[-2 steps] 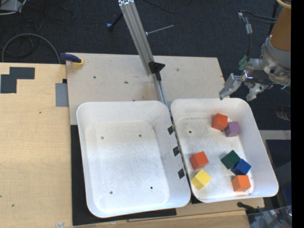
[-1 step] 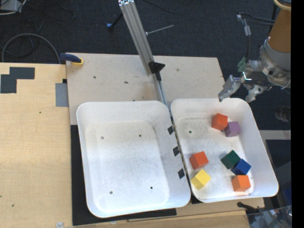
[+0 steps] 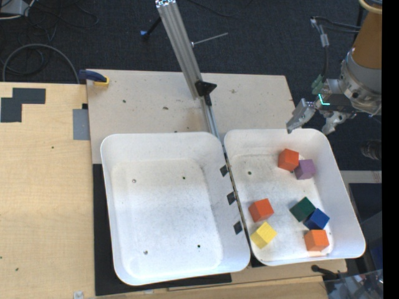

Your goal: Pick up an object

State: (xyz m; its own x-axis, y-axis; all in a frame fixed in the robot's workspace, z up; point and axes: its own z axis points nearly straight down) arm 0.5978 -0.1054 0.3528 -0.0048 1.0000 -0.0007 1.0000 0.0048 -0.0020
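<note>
The right bin point(image 3: 336, 167) holds several small blocks. An orange block point(image 3: 288, 159) and a purple block point(image 3: 305, 169) sit together near the bin's far side. Another orange block point(image 3: 261, 209) and a yellow block point(image 3: 264, 235) lie near the divider. A dark green block point(image 3: 302, 208), a blue block point(image 3: 318, 219) and an orange block point(image 3: 316, 239) cluster at the near right. My gripper point(image 3: 315, 119) hovers above the bin's far right corner, open, with nothing between its fingers point(image 3: 299, 116).
The left bin point(image 3: 118, 167) lies beside the right one. A slanted aluminium rail point(image 3: 184, 48) rises behind the bins' shared edge. A wooden bench surface point(image 3: 37, 185) spreads out to the left, and cables trail over the dark floor beyond.
</note>
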